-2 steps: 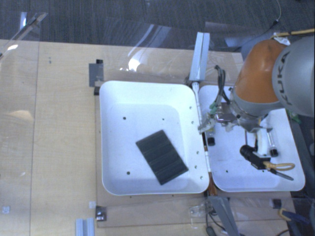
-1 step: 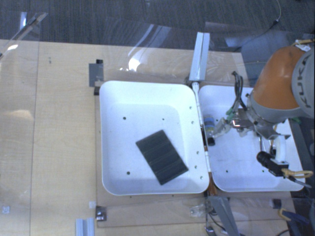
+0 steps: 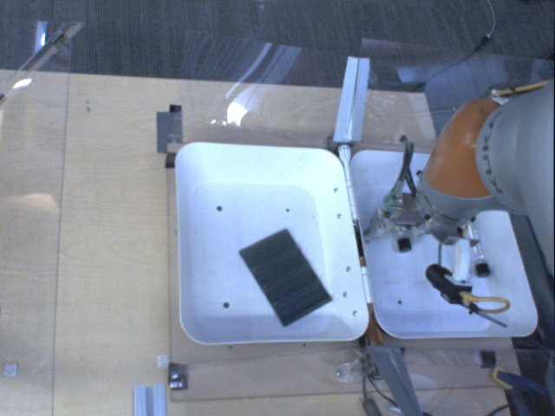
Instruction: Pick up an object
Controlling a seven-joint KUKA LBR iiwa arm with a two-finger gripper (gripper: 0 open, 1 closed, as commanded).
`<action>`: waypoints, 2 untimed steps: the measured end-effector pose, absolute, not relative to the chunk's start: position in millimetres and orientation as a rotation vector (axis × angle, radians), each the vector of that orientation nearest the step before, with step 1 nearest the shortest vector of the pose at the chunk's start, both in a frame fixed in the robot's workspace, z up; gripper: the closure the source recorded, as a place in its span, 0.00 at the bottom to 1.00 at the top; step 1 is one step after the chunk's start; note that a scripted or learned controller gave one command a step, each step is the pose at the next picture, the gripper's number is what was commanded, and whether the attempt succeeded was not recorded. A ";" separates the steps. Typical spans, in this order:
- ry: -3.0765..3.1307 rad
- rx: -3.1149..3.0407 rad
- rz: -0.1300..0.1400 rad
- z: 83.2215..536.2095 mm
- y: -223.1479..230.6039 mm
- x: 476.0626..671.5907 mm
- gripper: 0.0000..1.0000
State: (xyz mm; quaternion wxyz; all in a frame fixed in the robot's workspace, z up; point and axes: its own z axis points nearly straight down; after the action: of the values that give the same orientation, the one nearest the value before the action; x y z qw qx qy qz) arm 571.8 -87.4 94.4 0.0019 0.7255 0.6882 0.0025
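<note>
A flat dark grey rectangular pad with a ribbed surface (image 3: 284,276) lies tilted on the floor of the left white bin (image 3: 187,232), a little right of and below its middle. My gripper (image 3: 400,230) hangs low over the left part of the right white bin (image 3: 392,308), under the orange-banded wrist (image 3: 455,159). It is well to the right of the pad, across the wall between the two bins. Nothing shows held in it, and the arm hides much of the right bin's floor.
A metal rail (image 3: 352,102) runs back from the seam between the bins. A small dark bracket (image 3: 171,129) sits at the left bin's far left corner. Bare wooden bench (image 3: 87,232) stretches to the left.
</note>
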 end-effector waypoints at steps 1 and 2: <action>2.221 2.207 0.010 88.5 -150.4 619.6 0.00; 2.222 2.197 0.018 101.3 -148.8 622.5 1.00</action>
State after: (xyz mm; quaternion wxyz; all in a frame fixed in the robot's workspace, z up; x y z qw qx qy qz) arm 622.5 -148.8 101.3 0.0086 0.7030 0.7111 0.0058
